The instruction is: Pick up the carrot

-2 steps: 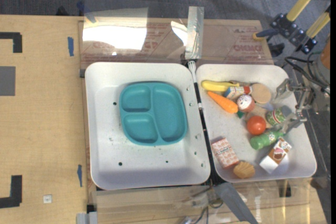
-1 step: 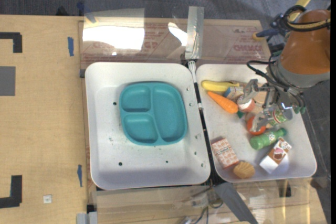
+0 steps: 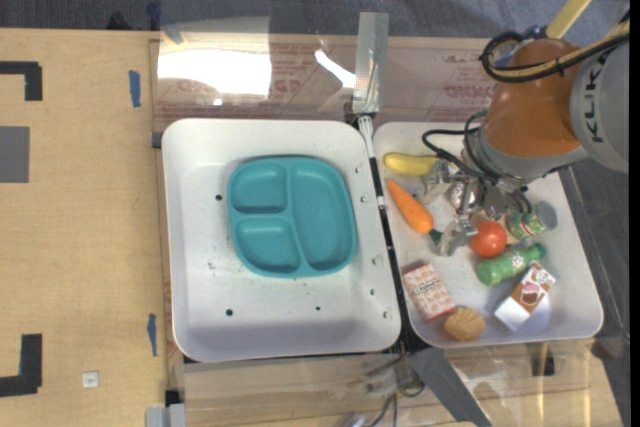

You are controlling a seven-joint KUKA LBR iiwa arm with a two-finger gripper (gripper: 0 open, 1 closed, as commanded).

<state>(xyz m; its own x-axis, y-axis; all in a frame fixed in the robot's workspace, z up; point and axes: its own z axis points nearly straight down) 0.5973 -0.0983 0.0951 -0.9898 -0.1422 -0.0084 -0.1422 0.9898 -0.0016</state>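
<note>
The gripper [image 3: 462, 215] hangs low over the right bin [image 3: 580, 315], its metal fingers a tangle of glare and cable, so whether they are spread or closed cannot be told; nothing is seen between them. Just left of it lies the carrot [image 3: 411, 206], apart from the fingers, on the bin floor near the left wall. Its long axis runs diagonally, upper left to lower right, with the thicker end lower right beside a bit of green.

A banana [image 3: 408, 162] lies above the carrot. A tomato [image 3: 489, 240] sits just right of the gripper, a green vegetable [image 3: 510, 265] below it. Along the front are 2 small cartons [image 3: 427, 290] [image 3: 527, 298], print unreadable, and a brown pastry-like piece [image 3: 465, 323].

The arm's grey link reads "KU", cut off at the edge. The left bin [image 3: 190, 215] holds a teal 3-compartment tray [image 3: 293, 215].
</note>
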